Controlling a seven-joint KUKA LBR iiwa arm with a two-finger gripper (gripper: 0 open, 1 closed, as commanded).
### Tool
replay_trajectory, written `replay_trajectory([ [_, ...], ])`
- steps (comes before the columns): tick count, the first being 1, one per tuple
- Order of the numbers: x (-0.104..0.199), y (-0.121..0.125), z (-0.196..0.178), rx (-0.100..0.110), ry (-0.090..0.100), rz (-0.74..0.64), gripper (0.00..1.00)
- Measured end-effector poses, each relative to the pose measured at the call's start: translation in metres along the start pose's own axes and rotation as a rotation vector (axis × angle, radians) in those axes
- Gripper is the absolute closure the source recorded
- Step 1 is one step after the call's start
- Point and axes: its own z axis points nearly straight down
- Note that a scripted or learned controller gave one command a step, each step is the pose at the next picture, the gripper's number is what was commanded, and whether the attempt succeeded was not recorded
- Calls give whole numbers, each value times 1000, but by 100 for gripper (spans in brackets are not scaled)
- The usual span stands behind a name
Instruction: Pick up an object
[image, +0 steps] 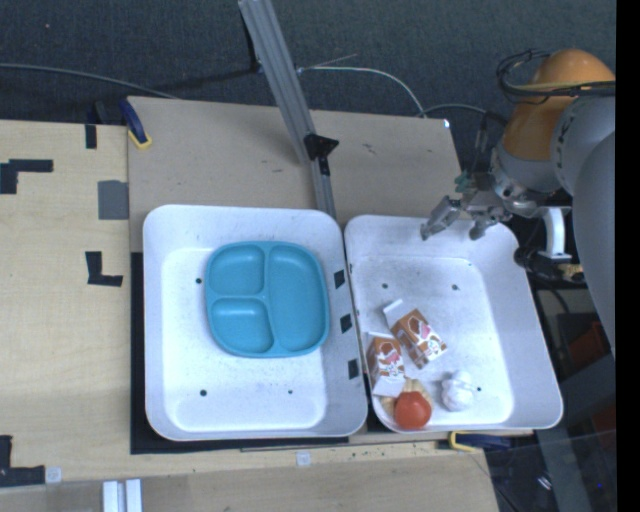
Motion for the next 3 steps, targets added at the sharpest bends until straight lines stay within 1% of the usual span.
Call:
replay_trajectory([
  [1,3,-10,51,1,0,-1,0],
  [2,4,-10,62,-2,-2,-1,0],
  [3,5,-10,52,-1,-3,-2,100],
])
